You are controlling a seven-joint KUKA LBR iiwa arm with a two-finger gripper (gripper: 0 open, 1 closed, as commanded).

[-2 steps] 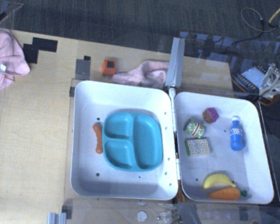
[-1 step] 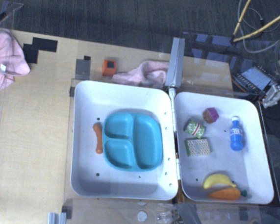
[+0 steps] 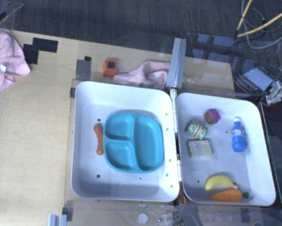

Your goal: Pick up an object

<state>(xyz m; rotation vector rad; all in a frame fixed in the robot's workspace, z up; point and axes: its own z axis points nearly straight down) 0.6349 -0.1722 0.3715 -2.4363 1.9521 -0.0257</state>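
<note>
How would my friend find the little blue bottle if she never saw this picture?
Look in the right white bin, the one without the blue divided plate. The blue bottle lies near its right wall, toward the back, apart from everything else. It is the one blue thing in that bin, and it has a white cap.

Left bin (image 3: 83, 144): blue tray (image 3: 133, 141), orange stick (image 3: 99, 139) beside it. Right bin (image 3: 262, 146): purple ball (image 3: 212, 115), blue bottle (image 3: 238, 136), green can (image 3: 197, 129), mesh block (image 3: 199, 148), banana (image 3: 220, 182) touching carrot (image 3: 227, 195). On table (image 3: 34, 134): pink cloths (image 3: 2, 64).
</note>
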